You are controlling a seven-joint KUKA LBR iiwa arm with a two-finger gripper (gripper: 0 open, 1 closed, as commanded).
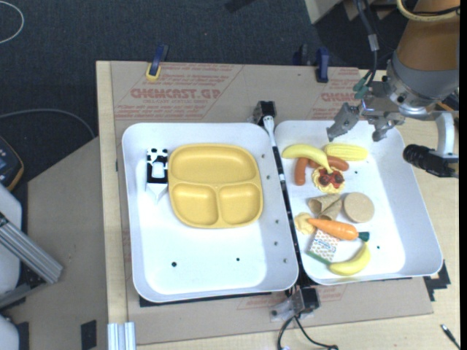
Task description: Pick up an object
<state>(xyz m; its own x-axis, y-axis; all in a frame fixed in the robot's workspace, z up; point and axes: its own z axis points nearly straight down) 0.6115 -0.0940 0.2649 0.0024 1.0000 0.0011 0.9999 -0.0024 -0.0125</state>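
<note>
Hovering over the far edge of the right bin point(416, 195), the pincer point(363, 125) is spreading its two fingers apart and pinching nothing. Just near of it, toy food is lying in that bin: a yellow banana point(306, 152) is sitting beside a corn cob point(346, 151), with a red sausage point(301, 170) and a small pizza slice point(329, 177) close by. Nearer still, a round tan cookie point(358, 207) is resting next to an orange carrot point(333, 228), and a second banana point(352, 260) is curving along the near side beside a small printed packet point(323, 247). The left bin point(211, 268) is carrying a yellow divided tray point(215, 184), with a black-and-white block point(157, 168) lying just left of it. Both bins are sitting side by side on a cardboard-covered surface point(211, 93), which is being clamped at its far edge.
</note>
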